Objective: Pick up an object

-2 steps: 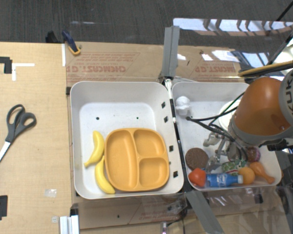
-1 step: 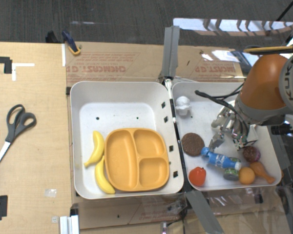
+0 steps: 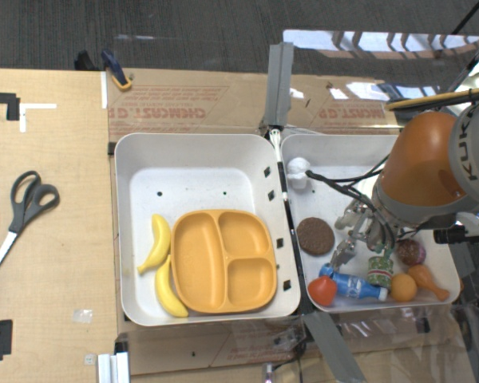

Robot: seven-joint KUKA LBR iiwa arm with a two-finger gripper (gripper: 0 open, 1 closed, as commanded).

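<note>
right bin (image 3: 347,146) front crowded — bottle (image 3: 358,287), tomato (image 3: 322,291), rear open

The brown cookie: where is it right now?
The brown cookie lies in the right bin, near its left wall, above the tomato and left of the gripper.

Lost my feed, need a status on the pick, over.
Claw down in right bin, nothing visibly held. Blue bottle and brown cookie close by. Items crowded around the claw.
</note>
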